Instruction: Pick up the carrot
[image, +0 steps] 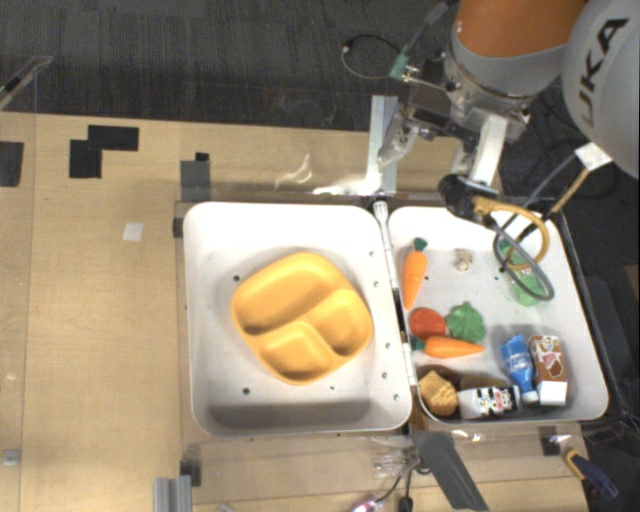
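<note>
A: Camera view, quick. I've got the arm (520, 40) up at the top right, past the far rim of the right bin (590, 375). The tool (478, 165) hangs near that bin's far edge. Can't tell from here if it's wide or narrow, and I see nothing in it.

B: Carrot?

A: Two of them, both lying in the right bin. The upright carrot (414, 274) sits just beside the divider with its green top pointing away. The second carrot (452, 347) lies flat lower down, touching the tomato (428, 322) and just beside the green leafy toy (465, 322).

B: Progress?

A: I'd call it not started: no grasp, no lift. Reach, close and lift are all left. The left bin (205, 400) just holds the yellow tray (300, 315).
</note>
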